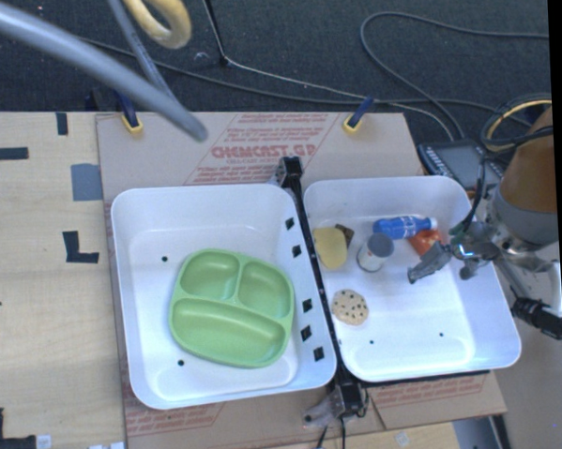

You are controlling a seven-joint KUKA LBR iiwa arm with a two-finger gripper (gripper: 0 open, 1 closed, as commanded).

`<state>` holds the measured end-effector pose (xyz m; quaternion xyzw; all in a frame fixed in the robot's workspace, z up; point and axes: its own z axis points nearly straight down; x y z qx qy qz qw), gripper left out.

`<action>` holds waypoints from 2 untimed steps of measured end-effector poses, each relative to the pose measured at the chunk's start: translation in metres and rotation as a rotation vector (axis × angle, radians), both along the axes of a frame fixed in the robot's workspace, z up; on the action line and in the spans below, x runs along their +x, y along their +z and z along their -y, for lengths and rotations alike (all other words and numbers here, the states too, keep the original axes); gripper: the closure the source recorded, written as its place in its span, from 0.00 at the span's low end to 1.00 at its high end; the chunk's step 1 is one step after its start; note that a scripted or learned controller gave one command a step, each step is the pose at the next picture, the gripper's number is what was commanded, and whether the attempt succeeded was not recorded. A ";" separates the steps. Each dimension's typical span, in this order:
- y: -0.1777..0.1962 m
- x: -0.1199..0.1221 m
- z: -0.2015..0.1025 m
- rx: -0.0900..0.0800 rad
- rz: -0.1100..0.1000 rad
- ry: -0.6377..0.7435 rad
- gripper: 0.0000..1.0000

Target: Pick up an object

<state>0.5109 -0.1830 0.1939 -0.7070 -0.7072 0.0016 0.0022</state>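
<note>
The right bin (475, 340) holds several small items. A blue bottle (402, 227) lies near its back wall, with an orange-red piece (425, 241) at its right end. A grey can (374, 251) stands just left of these, a yellow object (331, 247) rests against the divider, and a round speckled cookie (349, 307) lies nearer the front. My gripper (446, 268) hangs over the right side of this bin, just right of and below the orange-red piece. Its dark fingers (424, 269) are open and hold nothing.
A green divided plate (234, 306) lies in the left bin (133, 273). A black divider strip (307, 264) runs between the bins. The arm's grey body (529, 206) stands over the right bin's right wall. Cables lie on the dark floor behind.
</note>
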 end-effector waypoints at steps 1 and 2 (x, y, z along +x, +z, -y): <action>-0.064 0.001 0.001 0.001 -0.001 0.000 0.00; -0.111 0.001 0.001 -0.003 0.005 0.001 0.00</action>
